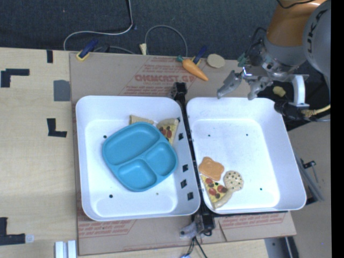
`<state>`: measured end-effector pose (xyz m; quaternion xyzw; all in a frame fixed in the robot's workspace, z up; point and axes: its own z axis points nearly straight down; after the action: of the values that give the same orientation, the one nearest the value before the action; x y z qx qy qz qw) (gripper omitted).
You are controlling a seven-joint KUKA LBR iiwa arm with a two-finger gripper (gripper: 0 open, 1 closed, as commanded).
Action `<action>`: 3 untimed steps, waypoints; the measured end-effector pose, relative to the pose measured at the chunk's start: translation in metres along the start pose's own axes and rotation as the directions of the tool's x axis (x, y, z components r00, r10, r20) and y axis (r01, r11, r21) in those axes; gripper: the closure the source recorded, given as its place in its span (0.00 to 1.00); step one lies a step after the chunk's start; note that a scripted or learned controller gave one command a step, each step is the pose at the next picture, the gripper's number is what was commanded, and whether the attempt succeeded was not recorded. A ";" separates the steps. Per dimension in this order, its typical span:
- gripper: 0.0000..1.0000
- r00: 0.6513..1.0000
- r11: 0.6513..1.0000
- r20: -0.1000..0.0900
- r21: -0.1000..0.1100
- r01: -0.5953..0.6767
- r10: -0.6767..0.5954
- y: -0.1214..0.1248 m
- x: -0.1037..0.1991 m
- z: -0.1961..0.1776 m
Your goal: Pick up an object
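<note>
The end effector is held apart, with nothing in it. The cookie, near the right bin's front edge, is judged light and hard, best pinched by its sides.

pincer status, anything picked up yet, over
Pincer open, holding nothing, above right bin's far rim. Toast, cookie, pizza slice at near-left corner. Path clear.

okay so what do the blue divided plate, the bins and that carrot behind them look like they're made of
Blue divided plate: likely moulded plastic, with even colour, a soft sheen and rounded compartment edges.
Left bin and right bin: probably thin white plastic, smooth and slightly glossy, with rolled rims.
Carrot: looks like a toy, plastic or rubber, in uniform orange with a green tip; too small to tell which.
</note>
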<state>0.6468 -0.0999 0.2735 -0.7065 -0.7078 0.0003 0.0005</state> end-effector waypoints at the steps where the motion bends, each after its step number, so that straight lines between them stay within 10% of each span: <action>1: 0.00 1.000 1.000 -0.003 0.017 -0.009 0.009 -0.171 -0.014 0.068; 2: 0.00 1.000 1.000 0.000 0.002 0.001 -0.001 -0.128 0.007 0.189; 3: 0.00 1.000 1.000 -0.003 -0.001 0.000 0.000 -0.107 -0.015 0.187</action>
<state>0.5398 -0.1153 0.0863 -0.7065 -0.7077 -0.0009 0.0014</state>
